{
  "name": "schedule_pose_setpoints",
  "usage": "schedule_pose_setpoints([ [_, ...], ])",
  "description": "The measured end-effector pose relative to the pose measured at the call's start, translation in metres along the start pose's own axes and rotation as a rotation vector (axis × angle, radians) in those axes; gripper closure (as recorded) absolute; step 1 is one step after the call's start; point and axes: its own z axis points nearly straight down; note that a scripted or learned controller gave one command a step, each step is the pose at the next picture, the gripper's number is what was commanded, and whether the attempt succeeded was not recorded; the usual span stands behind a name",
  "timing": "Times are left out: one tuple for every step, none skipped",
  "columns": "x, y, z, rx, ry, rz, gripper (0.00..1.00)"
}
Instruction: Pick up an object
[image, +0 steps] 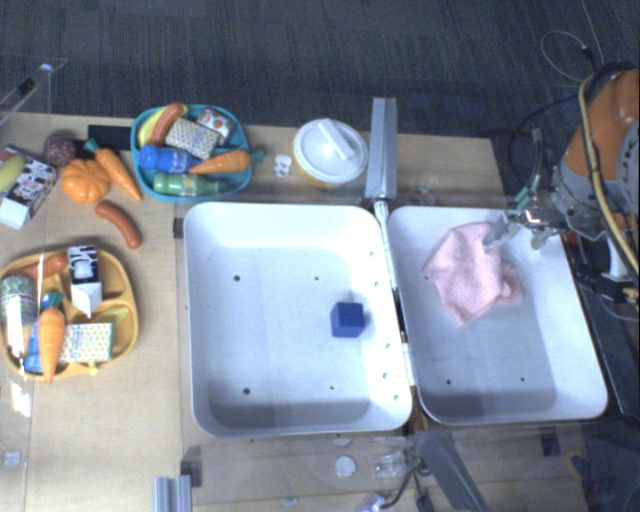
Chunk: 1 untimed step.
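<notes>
Two shallow white bins sit side by side on a wooden bench. The left bin contains a small blue cube, lying right of centre and apart from every wall. The right bin contains a crumpled pink cloth in its far half, left of centre. The grey arm, with its orange band, enters from the right. Its gripper is over the far part of the right bin, at the far right corner of the cloth; one metal finger appears to touch the fabric there. How far the fingers are parted, and whether they have hold of the cloth, cannot be told from this view. On the bench left of the bins lie a blue bowl of toy food at the far side, a yellow tray of toy food nearer, a small orange pumpkin and a loose sausage. A white lidded container stands beyond the left bin.
</notes>
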Motion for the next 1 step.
schedule_pose_setpoints([
  [0.0003, -0.0163, 0.0384, -0.015, -0.004, -0.085, 0.00],
])
